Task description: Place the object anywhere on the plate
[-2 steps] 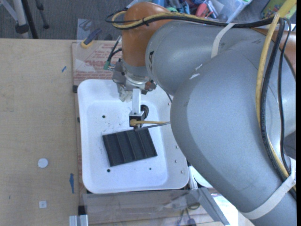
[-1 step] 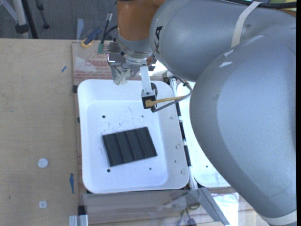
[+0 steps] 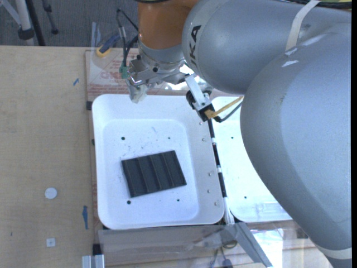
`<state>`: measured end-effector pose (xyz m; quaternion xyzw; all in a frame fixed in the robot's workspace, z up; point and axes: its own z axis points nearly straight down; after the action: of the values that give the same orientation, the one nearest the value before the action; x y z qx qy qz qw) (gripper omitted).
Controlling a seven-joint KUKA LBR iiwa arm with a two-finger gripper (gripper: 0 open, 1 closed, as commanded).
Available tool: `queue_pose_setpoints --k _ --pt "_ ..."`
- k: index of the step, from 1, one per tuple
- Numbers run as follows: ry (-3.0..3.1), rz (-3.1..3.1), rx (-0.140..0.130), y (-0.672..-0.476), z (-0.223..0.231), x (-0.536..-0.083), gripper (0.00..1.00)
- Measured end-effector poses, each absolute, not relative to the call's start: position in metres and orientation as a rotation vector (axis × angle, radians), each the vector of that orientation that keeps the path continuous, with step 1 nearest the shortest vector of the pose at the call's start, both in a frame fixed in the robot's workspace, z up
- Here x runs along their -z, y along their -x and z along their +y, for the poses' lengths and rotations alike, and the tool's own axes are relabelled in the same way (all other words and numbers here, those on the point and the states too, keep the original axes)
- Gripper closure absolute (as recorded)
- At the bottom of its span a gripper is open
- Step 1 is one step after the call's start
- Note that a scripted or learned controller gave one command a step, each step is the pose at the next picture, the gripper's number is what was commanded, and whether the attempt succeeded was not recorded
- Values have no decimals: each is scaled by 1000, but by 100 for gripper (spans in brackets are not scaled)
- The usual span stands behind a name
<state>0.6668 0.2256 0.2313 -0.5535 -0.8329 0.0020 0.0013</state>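
Dark ribbed slab point(image 3: 154, 173), flat in the left bin point(image 3: 106, 149) toward its near side, long axis running left-right with slight tilt; gripper point(image 3: 137, 91) stationed over the far rim, slab lying nearward, finger spread not discernible, nothing seen held.

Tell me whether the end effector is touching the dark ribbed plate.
Apart. The camera view shows the end effector at the bin's far rim, with bare white floor between it and the dark ribbed plate.

Readable only in part: dark letters "KA", tilted, on the grey arm casing point(image 3: 223, 38) just below the orange band point(image 3: 159, 15). Faint reddish print on the sheet behind the left bin point(image 3: 106, 74), too blurred to make out.
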Motion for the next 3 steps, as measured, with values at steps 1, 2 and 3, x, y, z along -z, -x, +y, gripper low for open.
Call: queue_pose_setpoints --k 1,2,3 --pt "1561 -2728 0 -668 217 -307 100" --pt "1448 -2784 -6 -667 218 -254 100" --pt "1311 -2857 1 -667 219 -283 100"
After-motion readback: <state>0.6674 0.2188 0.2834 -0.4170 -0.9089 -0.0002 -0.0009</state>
